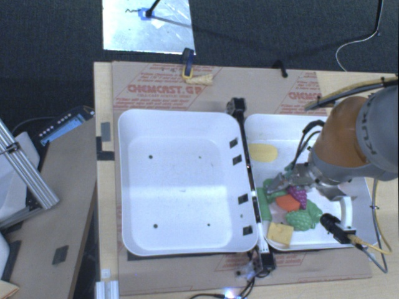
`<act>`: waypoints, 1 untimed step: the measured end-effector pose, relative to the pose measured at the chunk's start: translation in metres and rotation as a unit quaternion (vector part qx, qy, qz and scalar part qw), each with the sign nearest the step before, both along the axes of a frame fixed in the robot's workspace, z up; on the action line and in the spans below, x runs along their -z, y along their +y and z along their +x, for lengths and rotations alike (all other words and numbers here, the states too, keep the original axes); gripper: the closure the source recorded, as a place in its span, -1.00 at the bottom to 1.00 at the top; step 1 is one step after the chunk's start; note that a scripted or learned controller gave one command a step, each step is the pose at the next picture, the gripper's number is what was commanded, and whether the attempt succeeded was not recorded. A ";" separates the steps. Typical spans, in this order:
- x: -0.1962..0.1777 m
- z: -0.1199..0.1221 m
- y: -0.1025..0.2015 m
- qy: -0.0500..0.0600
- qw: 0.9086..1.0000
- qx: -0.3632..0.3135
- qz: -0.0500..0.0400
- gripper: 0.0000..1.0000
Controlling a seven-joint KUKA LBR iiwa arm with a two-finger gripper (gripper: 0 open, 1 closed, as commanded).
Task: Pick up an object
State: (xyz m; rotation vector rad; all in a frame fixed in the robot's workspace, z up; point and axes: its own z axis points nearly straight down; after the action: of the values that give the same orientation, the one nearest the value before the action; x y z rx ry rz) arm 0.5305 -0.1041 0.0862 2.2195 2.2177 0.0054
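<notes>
The gripper (285, 181) hangs low over the middle of the right bin (280, 126), at the end of the grey arm (349, 142) that comes in from the right with its orange band just above. From where I stand I cannot tell whether it is spread or pressed together, and I see nothing plainly caught in it. Right beneath it lies a green piece (272, 184), and just to its near right sits a bunch of purple grapes (300, 195), touching a small orange piece (287, 202) on its left. A leafy green toy (305, 218) lies on the near side of those two, close against them. A pale yellow block (280, 233) rests in the near left corner of that bin, and a flat yellow oval (263, 152) lies apart from the heap, toward the far left side. The left bin (181, 179) stands just beside the right one, the two joined along a row of black clips. Both sit on a brown board (162, 89) with red lettering, and farther off a shiny sheet (148, 17) lies on the dark floor.
</notes>
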 end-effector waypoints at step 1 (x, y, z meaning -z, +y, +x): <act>0.000 -0.044 -0.061 0.000 1.000 0.002 -0.001 -1.00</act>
State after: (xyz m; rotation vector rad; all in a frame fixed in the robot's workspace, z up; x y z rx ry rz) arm 0.4867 -0.1646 0.0864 2.2238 2.2127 0.0035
